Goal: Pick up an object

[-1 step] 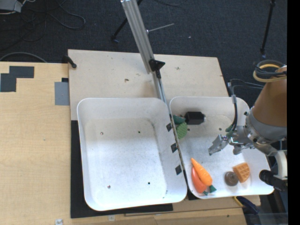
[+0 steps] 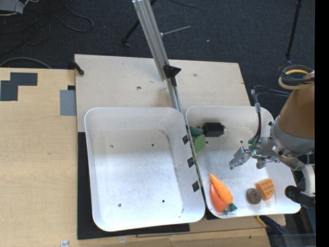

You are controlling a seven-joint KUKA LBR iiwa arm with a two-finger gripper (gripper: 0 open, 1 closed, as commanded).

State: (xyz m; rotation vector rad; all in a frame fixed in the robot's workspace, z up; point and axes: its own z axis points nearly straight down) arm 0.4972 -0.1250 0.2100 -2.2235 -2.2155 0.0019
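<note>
End effector [image 2: 240, 159] hangs over the middle of the right bin [image 2: 231, 118]; finger state cannot be read from this angle, and nothing is seen between the fingers. Right bin contents: black cylinder [image 2: 213, 129] and green item [image 2: 198, 140] near the divider at the far end; toy carrot [image 2: 221, 188] lying on a red piece [image 2: 216, 200], brown round object [image 2: 253, 196], orange waffle-like block [image 2: 265, 188] along the near edge. Left bin [image 2: 103, 122] adjacent on the surface [image 2: 118, 81].
</note>
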